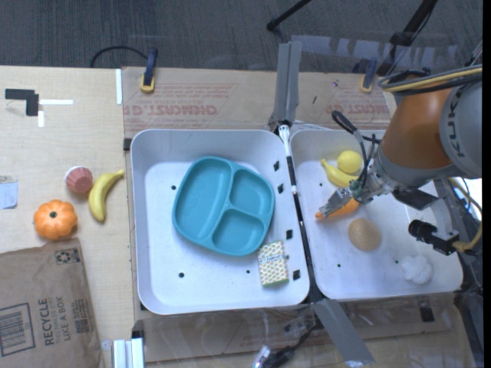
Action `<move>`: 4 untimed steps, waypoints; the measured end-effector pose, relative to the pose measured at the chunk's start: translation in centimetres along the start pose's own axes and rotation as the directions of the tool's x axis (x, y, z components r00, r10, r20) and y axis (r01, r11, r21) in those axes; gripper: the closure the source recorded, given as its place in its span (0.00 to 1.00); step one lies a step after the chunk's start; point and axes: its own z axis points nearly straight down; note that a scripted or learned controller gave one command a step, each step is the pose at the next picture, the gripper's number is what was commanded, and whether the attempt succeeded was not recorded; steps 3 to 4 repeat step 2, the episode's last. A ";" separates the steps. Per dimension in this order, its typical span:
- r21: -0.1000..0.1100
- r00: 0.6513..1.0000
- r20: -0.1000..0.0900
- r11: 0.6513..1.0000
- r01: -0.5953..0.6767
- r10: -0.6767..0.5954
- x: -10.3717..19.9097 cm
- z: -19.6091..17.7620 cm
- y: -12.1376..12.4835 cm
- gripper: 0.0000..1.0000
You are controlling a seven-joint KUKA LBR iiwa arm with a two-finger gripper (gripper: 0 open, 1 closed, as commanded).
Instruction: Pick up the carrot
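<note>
Looked down at a slant on two shallow white bins side by side on a bench. In the right bin (330,282), lay an orange carrot (337,208) at the left side, tip pointing left. Reached in from the right with the grey arm, orange band (414,133) above the wrist. Seemed clamped on the carrot's right end with the gripper (354,198), fingers closed around it, though blurred there and hard to confirm. Just beyond the carrot, sat a yellow banana (335,175) and a yellow lemon (350,162), touching. Nearer and to the right, rested a tan egg-like ball (365,234) and a white fluffy lump (417,267). In the left bin (149,228), held a teal divided plate (223,205) and a patterned sponge (273,264) at its near right. Left of the bins, on the bench, lay a small pumpkin (55,219), another banana (103,195) and a pink cupcake-like item (78,180).
</note>
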 end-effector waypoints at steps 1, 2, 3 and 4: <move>0.004 1.000 0.004 1.000 -0.008 0.008 -0.4 -0.8 -0.2 1.00; 0.028 0.946 -0.001 0.946 -0.324 0.324 3.9 -8.7 2.7 1.00; 0.028 0.946 -0.001 0.946 -0.324 0.324 3.9 -8.7 2.7 1.00; 0.028 0.946 -0.001 0.946 -0.324 0.324 3.9 -8.7 2.7 1.00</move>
